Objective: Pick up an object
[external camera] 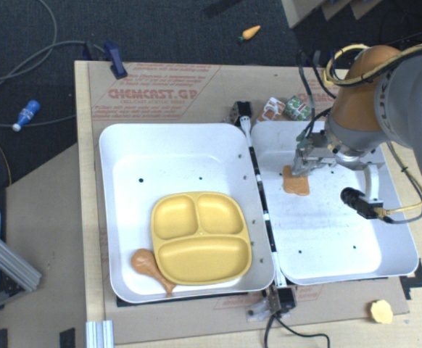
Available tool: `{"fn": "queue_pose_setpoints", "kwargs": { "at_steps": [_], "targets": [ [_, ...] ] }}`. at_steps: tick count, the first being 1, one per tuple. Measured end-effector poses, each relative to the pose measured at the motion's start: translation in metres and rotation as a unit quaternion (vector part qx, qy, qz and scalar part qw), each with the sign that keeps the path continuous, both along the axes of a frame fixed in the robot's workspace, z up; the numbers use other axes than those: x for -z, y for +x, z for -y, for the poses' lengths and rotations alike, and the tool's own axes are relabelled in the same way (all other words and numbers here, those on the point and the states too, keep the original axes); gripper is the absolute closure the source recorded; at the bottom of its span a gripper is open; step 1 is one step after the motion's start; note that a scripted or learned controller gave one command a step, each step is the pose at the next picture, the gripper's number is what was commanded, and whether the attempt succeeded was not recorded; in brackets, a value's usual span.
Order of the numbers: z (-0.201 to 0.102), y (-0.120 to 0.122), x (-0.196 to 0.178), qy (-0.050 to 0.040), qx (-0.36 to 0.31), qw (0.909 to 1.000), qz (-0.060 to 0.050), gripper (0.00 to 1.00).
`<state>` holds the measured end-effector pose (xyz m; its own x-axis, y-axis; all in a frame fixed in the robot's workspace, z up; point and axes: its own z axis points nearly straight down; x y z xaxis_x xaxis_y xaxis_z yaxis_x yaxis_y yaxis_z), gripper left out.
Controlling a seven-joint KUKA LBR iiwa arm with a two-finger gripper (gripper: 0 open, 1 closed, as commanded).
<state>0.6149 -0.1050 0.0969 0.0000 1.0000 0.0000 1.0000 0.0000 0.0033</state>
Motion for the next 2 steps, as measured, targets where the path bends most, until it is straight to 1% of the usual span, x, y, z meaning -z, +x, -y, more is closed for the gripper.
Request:
{"fn": "queue_pose_setpoints", "kwargs": {
  "at_steps": [1,2],
  "targets": [
    [0.0275,-0.0781,0.0134,0.0006,0.003,1.0,-0.006,1.0],
    [0.0251,-0.0741,0.0125,0.0003,0.001,1.0,-0.002,0.0]
  ]
}}
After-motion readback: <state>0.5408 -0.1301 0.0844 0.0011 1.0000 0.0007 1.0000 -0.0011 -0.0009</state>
